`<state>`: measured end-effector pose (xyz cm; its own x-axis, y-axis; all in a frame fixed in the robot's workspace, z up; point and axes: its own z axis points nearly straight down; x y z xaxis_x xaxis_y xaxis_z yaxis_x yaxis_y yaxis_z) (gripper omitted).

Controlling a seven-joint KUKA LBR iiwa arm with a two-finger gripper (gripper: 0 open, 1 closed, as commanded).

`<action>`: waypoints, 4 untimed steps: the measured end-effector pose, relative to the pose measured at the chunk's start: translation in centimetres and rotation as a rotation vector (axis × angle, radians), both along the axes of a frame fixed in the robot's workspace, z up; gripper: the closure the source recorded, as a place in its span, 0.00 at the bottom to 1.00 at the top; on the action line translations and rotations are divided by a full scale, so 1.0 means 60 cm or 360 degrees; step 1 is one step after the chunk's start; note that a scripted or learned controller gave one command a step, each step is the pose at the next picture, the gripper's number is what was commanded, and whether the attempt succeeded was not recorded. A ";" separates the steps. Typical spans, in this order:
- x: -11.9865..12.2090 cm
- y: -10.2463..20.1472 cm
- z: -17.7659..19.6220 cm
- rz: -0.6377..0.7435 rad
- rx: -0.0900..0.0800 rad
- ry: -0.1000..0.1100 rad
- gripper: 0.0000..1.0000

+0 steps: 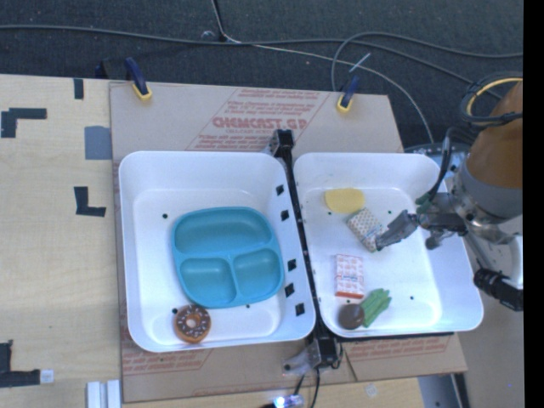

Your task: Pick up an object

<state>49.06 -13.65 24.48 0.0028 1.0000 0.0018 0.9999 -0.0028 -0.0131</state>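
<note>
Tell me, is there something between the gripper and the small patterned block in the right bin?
Nothing visible is between them. The gripper is right beside the patterned block, on the block's right side. The yellow piece lies above and left of the block, off this path.

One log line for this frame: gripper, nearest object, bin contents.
gripper: right bin, beside patterned block, grasp unconfirmed | right bin: yellow piece, card, green item | left bin: blue tray, donut

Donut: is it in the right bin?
No. The donut lies in the left bin, at its near corner, just below the blue tray.
</note>
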 end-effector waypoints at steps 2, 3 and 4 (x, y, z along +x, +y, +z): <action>0.002 -0.006 -0.097 0.0005 -0.0001 -0.0009 0.00; 0.010 -0.004 -0.172 0.0006 -0.0002 -0.0012 0.00; 0.010 -0.003 -0.257 0.0003 -0.0002 -0.0020 0.00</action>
<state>49.68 -13.84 9.04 0.0012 1.0000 0.0006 1.0000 -0.0012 -0.0006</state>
